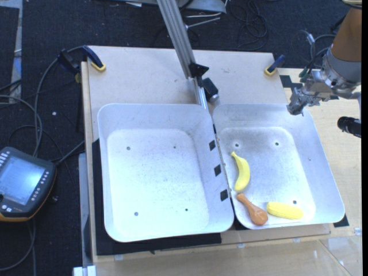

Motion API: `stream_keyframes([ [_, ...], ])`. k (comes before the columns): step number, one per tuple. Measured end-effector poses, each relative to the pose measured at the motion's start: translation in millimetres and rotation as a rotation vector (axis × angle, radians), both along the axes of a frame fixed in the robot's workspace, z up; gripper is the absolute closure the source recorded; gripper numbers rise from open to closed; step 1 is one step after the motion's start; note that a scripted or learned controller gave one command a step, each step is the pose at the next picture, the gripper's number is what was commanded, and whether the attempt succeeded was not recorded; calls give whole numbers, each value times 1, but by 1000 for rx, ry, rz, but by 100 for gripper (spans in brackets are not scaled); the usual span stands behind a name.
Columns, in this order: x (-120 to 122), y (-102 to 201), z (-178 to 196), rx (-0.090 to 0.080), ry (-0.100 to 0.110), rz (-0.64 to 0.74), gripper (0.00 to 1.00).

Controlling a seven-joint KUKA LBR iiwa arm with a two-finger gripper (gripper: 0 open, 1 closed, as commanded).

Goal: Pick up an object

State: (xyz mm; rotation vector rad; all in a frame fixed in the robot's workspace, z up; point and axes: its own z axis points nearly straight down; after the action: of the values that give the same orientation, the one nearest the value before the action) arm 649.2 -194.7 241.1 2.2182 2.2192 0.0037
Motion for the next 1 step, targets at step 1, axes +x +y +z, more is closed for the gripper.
stream_keyframes([
  [1, -10, 45, 0, 1, 5, 2, 100],
])
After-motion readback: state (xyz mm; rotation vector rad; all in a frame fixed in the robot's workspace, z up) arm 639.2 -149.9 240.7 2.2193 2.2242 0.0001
